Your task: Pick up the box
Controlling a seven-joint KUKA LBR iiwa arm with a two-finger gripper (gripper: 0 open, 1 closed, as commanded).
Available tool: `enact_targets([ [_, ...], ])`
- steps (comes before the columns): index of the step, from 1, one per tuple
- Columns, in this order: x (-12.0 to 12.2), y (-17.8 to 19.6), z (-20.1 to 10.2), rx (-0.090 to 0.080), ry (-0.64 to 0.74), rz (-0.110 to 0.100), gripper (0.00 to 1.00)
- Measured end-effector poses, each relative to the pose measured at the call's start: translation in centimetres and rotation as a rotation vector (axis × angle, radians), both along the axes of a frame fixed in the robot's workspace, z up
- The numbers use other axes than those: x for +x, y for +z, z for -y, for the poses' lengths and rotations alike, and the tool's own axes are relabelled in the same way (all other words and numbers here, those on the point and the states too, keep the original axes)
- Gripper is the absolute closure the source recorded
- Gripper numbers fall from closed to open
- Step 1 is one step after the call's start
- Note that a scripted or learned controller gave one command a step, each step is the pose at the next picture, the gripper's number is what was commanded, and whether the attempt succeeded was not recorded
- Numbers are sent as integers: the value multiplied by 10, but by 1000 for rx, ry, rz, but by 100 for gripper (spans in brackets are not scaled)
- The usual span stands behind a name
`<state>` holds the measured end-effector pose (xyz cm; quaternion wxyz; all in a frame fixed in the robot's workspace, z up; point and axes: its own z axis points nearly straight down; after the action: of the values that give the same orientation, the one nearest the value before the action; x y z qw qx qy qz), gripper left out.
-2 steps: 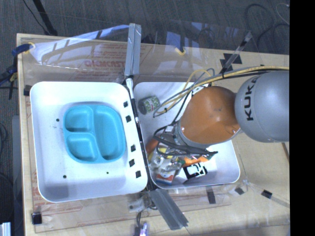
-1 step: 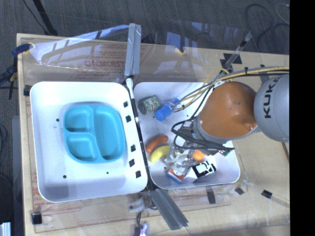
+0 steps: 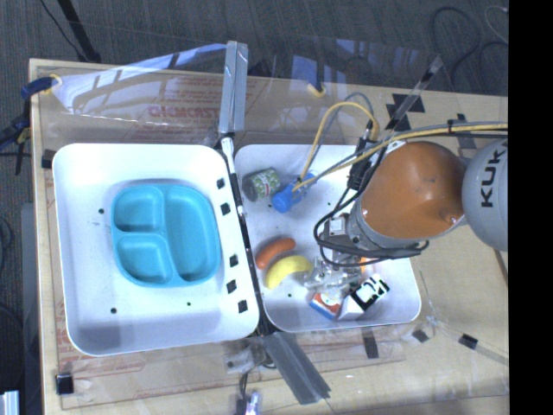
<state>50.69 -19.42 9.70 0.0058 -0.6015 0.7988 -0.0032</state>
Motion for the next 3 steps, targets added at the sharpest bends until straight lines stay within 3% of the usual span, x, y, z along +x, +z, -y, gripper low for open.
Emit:
enact_targets([
  [1,-18,0,-9,-10,583,5,0],
  [2,-17,10,-9,-9,584,6,100],
  [3,-17,10,-10,-8,585,4,0],
])
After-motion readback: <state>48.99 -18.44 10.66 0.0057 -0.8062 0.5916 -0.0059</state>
